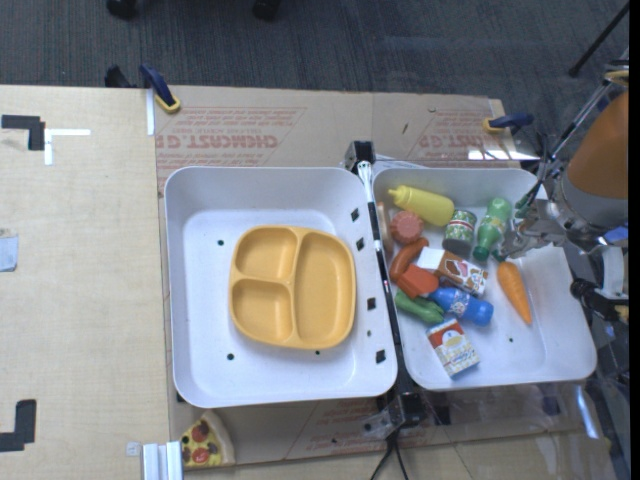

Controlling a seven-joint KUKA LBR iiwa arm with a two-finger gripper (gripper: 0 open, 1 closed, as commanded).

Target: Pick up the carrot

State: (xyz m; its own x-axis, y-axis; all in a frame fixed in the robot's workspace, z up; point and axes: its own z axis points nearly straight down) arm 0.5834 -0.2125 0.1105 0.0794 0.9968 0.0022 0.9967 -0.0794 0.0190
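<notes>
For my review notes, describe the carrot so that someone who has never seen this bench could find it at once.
Start at the right-hand white bin, the one crowded with toy food. The carrot lies on the bin floor near its right side, apart from the main pile, just below the gripper. It is the one plain orange cone, tapering to a point toward the near right, unlike the bottles and cartons to its left.

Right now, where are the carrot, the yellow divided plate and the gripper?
carrot (515,290), camera view, middle of its orange body in the right bin.
yellow divided plate (293,286), camera view, ridge between its compartments, left bin.
gripper (519,234), camera view, at the fingertips just above the carrot's top.
</notes>
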